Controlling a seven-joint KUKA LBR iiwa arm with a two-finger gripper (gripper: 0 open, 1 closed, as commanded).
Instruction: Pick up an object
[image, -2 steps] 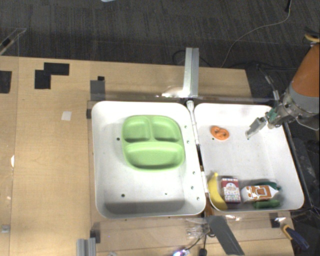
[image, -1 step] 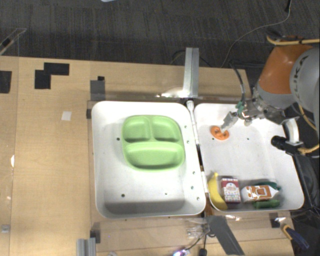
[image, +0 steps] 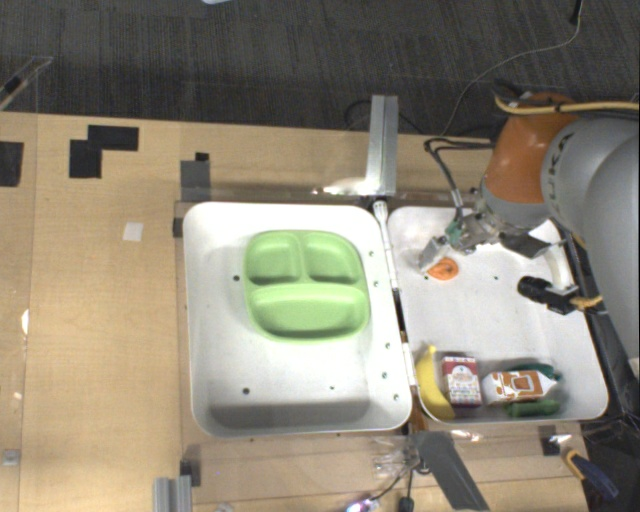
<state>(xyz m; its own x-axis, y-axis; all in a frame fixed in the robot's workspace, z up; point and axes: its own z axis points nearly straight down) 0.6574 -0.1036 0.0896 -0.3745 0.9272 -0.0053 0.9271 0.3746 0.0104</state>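
The fingers (image: 437, 254) hang low in the right bin (image: 500, 310), right above a small orange thing (image: 443, 268). I cannot tell if they are apart.

No legible txt; prints on cartons (image: 459, 381) too small to read.

Even, bright overhead light, white bins (image: 300, 410) glaring near washed out, soft shadow along the left bin's 6 o'clock wall, dim carpet at 12 o'clock, mild overall softness, grey arm (image: 600, 170) blurred at 3 o'clock
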